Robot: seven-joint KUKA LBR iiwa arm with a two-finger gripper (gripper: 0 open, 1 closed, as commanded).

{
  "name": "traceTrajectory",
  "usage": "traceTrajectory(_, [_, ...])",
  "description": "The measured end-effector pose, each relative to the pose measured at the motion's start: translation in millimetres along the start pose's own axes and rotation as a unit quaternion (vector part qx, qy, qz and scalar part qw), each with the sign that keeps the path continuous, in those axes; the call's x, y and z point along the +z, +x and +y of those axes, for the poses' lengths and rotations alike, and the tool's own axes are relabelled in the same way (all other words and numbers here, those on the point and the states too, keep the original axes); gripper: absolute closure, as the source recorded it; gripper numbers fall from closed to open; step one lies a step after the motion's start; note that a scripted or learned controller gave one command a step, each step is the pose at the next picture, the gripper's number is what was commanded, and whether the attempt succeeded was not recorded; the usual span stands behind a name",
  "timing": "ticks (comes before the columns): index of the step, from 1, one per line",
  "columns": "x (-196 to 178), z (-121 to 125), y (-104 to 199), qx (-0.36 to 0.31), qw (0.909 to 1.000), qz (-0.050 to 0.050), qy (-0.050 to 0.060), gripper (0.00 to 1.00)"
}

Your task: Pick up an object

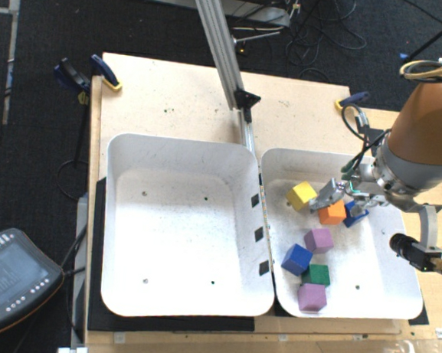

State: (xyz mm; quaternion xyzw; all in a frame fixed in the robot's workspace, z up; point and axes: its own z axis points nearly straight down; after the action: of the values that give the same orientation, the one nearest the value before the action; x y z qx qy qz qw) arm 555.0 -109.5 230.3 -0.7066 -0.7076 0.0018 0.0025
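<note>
Reaching in from the right, with the gripper (335,196) hanging low over the right bin (410,300), right beside the orange block (332,213) and close to the yellow block (302,195). Looking like the approach or closing stage of a pick, judging from how low the gripper is sitting. Impossible to tell how far apart the gripper's parts are standing, and nothing plainly showing as held. Orange block appearing to touch or sit just under the gripper tip, so probably the target; no lift evident yet.

Next move calling for: centring over the orange block, closing on two opposite flat faces, then rising straight up without nudging the yellow block or the small blue piece (355,215) lying just beside the orange block on its right.

Right bin holding all the objects: yellow block toward its far left, orange block next to it, a purple block (319,240) near the middle, a blue block (297,259) and a green block (318,275) touching or nearly so below that, and a second purple block (312,297) nearest the front rim. Left bin (130,156) sitting alongside on the bench (175,91), the two bins touching along their shared edge.
</note>
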Motion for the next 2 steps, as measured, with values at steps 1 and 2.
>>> traceTrajectory(1, [-2.7,0.9,-0.2,0.001,1.0,-0.001,-0.003,0.0])
traceTrajectory(2, [41.0,-2.6,1.4,0.001,1.0,0.0,-0.001,0.0])
